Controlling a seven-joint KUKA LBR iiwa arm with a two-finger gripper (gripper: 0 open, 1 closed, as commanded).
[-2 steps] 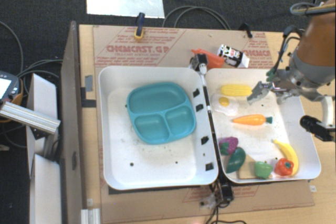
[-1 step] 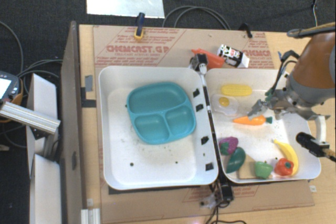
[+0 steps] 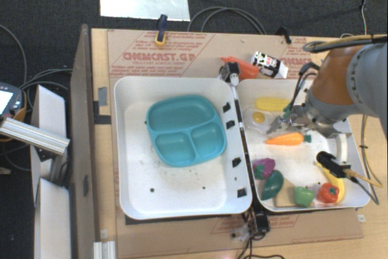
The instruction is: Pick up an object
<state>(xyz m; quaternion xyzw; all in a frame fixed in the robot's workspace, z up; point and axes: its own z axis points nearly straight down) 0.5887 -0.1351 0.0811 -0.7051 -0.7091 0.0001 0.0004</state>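
Carrot (image 3: 285,139): orange, lying flat and crosswise near the middle of the right bin (image 3: 300,162), green end pointing right, apart from the other toys. Just above it in the view, gripper (image 3: 284,123), low over the bin and very close to the carrot; cannot tell whether touching. Open or closed: cannot tell. Reaches in from the right on the grey arm (image 3: 364,79), orange band (image 3: 330,79) above the wrist.

Farther up the bin, a long yellow piece (image 3: 271,104) near the top wall, and a small yellow round (image 3: 259,117) just below its left end. Below the carrot, a purple toy (image 3: 264,165) on the side nearest the other bin, with a dark green one (image 3: 271,185) right under it, seemingly touching. Along the bottom wall, a light green toy (image 3: 304,195), then a red tomato (image 3: 328,192) to its right, with a banana (image 3: 337,182) curving behind the tomato.

Left bin (image 3: 136,179) alongside, edge to edge with the right one. Holds a teal plate (image 3: 185,130) with three compartments, lying flat and turned askew near the middle.

Both bins on a cardboard-covered surface (image 3: 182,54) with red print. On it, beyond the bins, an orange tool (image 3: 239,67) and a black-and-white box (image 3: 268,64) side by side, and a blue-and-yellow clamp (image 3: 160,30) at the far edge.
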